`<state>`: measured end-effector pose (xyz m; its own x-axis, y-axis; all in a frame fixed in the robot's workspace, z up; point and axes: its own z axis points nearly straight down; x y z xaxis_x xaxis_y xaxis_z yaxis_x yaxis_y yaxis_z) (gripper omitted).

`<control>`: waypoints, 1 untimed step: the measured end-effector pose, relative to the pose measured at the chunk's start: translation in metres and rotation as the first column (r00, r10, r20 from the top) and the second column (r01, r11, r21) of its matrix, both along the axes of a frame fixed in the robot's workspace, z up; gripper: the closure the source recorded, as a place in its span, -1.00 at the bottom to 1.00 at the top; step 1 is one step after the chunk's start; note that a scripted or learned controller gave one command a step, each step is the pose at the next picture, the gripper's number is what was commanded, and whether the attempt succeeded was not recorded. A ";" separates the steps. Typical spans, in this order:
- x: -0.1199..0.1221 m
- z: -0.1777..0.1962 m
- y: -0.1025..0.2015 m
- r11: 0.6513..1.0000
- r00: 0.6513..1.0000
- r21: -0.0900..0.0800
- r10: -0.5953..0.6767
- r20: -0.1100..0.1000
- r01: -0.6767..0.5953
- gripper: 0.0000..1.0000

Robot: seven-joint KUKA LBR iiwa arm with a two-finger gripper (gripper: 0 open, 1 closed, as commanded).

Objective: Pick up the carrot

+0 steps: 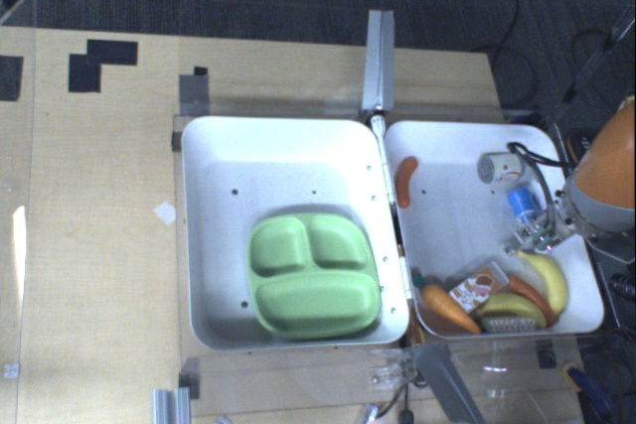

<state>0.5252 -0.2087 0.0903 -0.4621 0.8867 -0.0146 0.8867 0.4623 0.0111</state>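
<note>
One orange tapered carrot (446, 308) lies at the near-left corner of the right white bin (447, 223), touching a small red-and-white packet (473, 290). Beside them: two yellow bananas (547, 277), one red sausage (405, 182) along the left wall. One green divided tray (313, 275) fills the left bin (214, 213). The gripper (534, 235) hovers at the right side; its opening cannot be judged

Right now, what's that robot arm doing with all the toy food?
The arm reaches in over the right bin, where the food sits. Its gripper hangs near the banana and holds nothing. The carrot, which it is meant to pick up, lies untouched at the bin's near-left corner, beside a small box. A sausage lies by the left wall. The left bin holds a green tray.
</note>
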 end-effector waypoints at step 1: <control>0.003 0.012 0.001 1.000 1.000 -0.002 0.001 0.007 -0.001 1.00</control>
